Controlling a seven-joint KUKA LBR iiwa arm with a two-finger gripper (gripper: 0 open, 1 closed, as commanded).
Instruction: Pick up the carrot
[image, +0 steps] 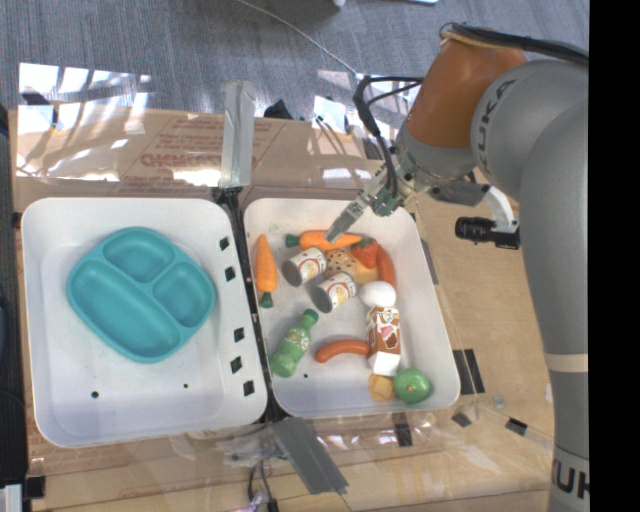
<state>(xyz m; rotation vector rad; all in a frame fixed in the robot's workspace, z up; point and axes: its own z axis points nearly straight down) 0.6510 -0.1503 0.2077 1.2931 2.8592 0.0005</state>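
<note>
Two shallow white plastic bins sit side by side on a bench lined with brown cardboard (190, 140) bearing faded red lettering too blurred to read. The left bin (40, 330) holds a teal divided plate (141, 292), with open floor around it. The right bin (425, 330) is crowded with toy food. The grey two-finger gripper (338, 232) hangs over the bin's far side, fingertips close together just above an orange plastic carrot (322, 240) with a green top, gripping nothing. Another orange carrot (264, 266) lies along the left wall. Two small labelled cans (320, 279) sit beside them, their print unreadable
</note>
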